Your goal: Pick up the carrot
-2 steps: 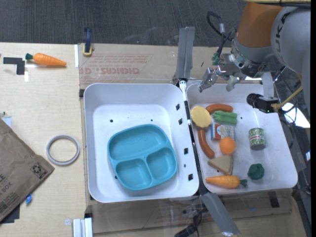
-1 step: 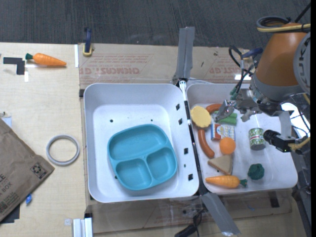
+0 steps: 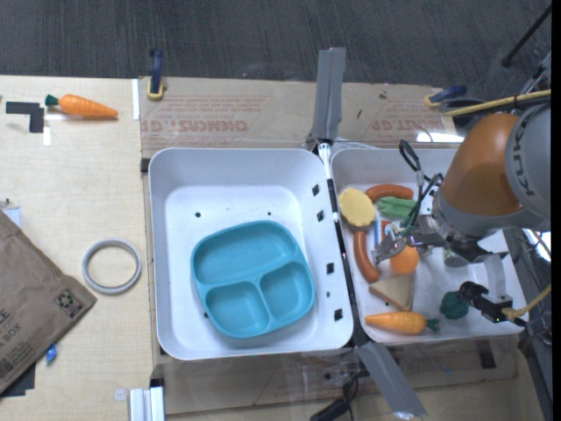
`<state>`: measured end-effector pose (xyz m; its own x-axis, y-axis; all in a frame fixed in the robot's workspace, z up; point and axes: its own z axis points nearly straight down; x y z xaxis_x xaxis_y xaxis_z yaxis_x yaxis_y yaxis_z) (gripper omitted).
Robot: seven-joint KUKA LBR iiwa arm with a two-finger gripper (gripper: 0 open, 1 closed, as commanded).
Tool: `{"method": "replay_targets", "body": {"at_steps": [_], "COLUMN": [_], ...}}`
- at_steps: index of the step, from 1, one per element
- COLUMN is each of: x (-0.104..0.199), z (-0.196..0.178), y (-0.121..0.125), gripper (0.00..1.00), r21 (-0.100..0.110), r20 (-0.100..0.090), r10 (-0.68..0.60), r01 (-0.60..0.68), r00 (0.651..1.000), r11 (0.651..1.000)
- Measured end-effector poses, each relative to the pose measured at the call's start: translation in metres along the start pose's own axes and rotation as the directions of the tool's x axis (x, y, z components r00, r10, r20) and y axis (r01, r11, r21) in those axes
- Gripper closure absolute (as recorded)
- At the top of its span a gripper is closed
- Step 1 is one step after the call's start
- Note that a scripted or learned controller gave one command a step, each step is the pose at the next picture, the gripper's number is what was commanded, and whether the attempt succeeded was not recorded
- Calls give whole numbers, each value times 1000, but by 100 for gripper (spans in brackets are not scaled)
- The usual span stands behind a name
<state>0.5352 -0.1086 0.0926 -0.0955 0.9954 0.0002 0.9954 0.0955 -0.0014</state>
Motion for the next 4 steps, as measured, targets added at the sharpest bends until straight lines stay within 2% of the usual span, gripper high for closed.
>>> {"method": "replay_targets", "body": {"at_steps": [1, 2, 3, 4], "x": [-1, -26, 61, 87], "z": [-8, -129, -98, -99], "y": [0, 40, 81, 69], "gripper": [100, 100, 100, 100], "r21": [1, -1, 1, 3], "r20": [0, 2, 1, 2], "r10": [4, -66, -5, 325], "r01": [-4, 66, 5, -325], "r00": [1000, 998, 1000, 946], "r11": [1000, 998, 1000, 946]}}
